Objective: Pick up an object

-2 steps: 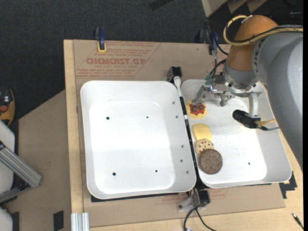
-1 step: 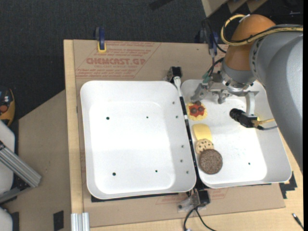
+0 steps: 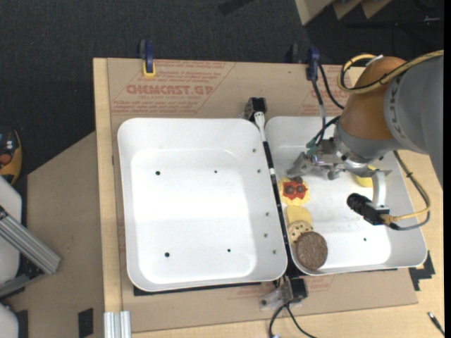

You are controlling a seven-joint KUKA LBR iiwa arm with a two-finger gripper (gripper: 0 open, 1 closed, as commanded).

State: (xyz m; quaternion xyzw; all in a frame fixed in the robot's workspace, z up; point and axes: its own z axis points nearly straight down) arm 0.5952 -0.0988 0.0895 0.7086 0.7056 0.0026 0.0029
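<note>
**Arm over right bin, no object seen in the gripper**

The two-finger gripper (image 3: 318, 162) sits low over the right-hand shallow white bin (image 3: 366, 259), below the grey wrist and its orange band (image 3: 366, 104). Its metal parts are seen from above and partly masked by the wrist housing; whether it is released or clenched cannot be told from this view. No object is seen held by it.

The candidate objects lie just beside the gripper, along the bin's left wall. Nearest is a small red and orange patterned piece (image 3: 294, 189), below and left of the gripper. Next comes a pale yellow block (image 3: 297, 214), touching or nearly touching the red piece. Further toward the near edge lies a round brown disc with a rough surface (image 3: 311, 250). A pale yellow item (image 3: 363, 182) shows partly under the wrist, too hidden to identify. A black cable connector (image 3: 366, 208) hangs from the arm over the bin floor.

The left-hand shallow white bin (image 3: 190, 203) holds nothing visible.

Judgement: the step in hand appears to be the approach or descent for a grasp, not yet a lift. The next move calls for centring over one object, probably the red piece, closing on it, then rising clear of the bin wall.
</note>
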